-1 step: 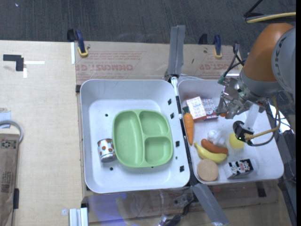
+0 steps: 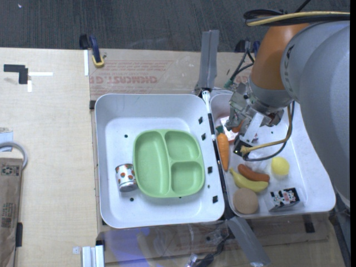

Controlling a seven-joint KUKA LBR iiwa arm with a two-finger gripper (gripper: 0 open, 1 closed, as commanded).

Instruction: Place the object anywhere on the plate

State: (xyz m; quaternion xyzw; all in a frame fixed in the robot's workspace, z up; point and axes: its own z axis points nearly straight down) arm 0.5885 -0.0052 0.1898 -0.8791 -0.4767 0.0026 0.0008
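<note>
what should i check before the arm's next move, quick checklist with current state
1. Plate sits flat in the left bin, all three compartments bare: ok.
2. Small can lies beside the plate's left edge, off the plate: ok, but close.
3. Gripper is over the right bin, above the carrot: ok.
4. Object between the fingers: cannot tell.
5. Candidates lie packed together: carrot, banana, hot dog, egg-like ball, lemon: not ok for a clean pick.
6. Cable loops near the gripper: cannot tell if it snags.
</note>
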